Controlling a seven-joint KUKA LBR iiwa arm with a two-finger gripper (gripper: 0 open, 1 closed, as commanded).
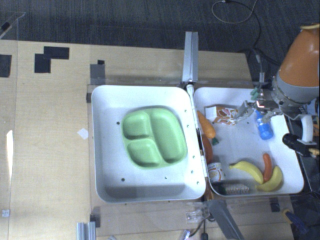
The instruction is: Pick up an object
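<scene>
A: Where are you?

B: Over the right bin (298, 180), near its far right side. My gripper (261, 110) hangs low there, with the orange band just above it.

A: Jaws spread or pressed together?

B: I cannot tell; the metal at my wrist blurs together from up here.

A: Holding something?

B: A blue bottle (264, 128) sits right under my gripper, touching or nearly so. Whether it is pinched, I cannot tell.

A: What else is in that bin?

B: A small printed packet (224, 115) lies near the far wall, to the left of me. A carrot (206, 126) lies along the left wall, with something dark red below it. Two bananas (262, 173) rest near the front, curving together, and a red sausage (268, 166) lies between them, touching both. A small can (215, 171) sits in the front left corner, and a dark brush-like thing (235, 188) lies along the front wall.

A: And the left bin (107, 134)?

B: A green tray (153, 136) with three compartments sits in the middle of it, well apart from me.
</scene>
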